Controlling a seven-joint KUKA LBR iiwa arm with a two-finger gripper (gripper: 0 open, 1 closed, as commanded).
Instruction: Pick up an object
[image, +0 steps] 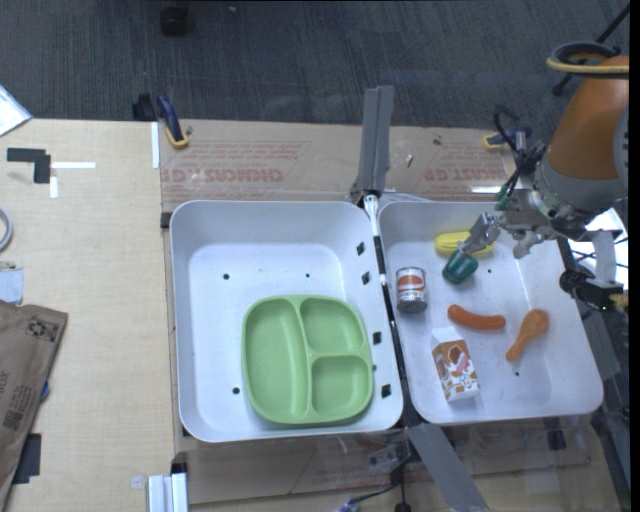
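left bin (200, 300), centre of frame: holds one green divided plate (307, 358), lower middle.
right bin (560, 395), right of centre: holds six loose items. none is lifted clear, so the pick is judged not yet done; grasp and lift remain.
arm (590, 120), upper right: grey with orange band, reaching down over the right bin's upper part.
carton (455, 368), lower right bin: lying flat.
sausage (477, 319) and drumstick (527, 333), mid right bin: apart from the tool.
tin can (410, 289), by the bin's left wall.
yellow corn (458, 241) and dark green piece (461, 265), upper right bin: likeliest targets, just beside the tool.
gripper (488, 231): tip at the corn; grip state cannot be told, nothing seen held.
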